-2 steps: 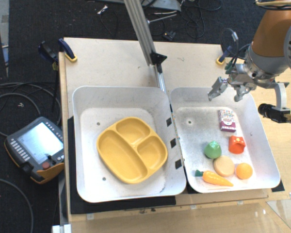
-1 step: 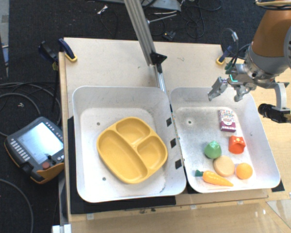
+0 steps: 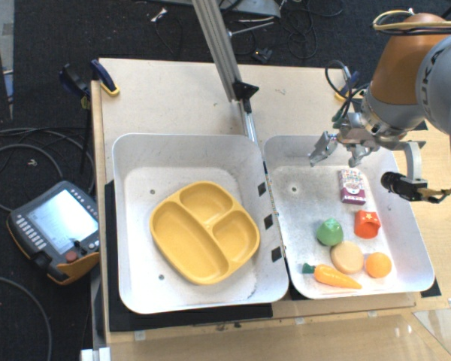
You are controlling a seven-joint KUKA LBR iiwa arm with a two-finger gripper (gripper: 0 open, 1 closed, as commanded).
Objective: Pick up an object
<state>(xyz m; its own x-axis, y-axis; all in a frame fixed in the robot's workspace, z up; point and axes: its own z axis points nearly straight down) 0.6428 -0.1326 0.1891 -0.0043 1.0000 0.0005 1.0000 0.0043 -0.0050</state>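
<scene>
My arm (image 3: 417, 74) reaches in from the upper right of the frame, and my hand (image 3: 338, 147) hangs over the upper edge of the right bin (image 3: 301, 201), fingers spread apart and grasping nothing. So I judge the pick barely begun: nothing is lifted, and choosing a thing, coming down on it, closing and raising it are all left.

The table (image 3: 173, 96) is pale wood and carries two white bins side by side. The left bin (image 3: 135, 164) holds a yellow divided plate (image 3: 203, 232). The things I could take all lie in the right bin, toward the right and lower right of the frame: a small pink box (image 3: 352, 186) just below my hand, a red block (image 3: 367, 224), a green ball (image 3: 330, 232), a tan round piece (image 3: 347, 257), an orange ball (image 3: 378, 265) and a toy carrot (image 3: 335, 277).

Around the table the floor (image 3: 37, 51) is dark, strewn with cables, and a control pendant (image 3: 56, 228) lies at the left edge.
</scene>
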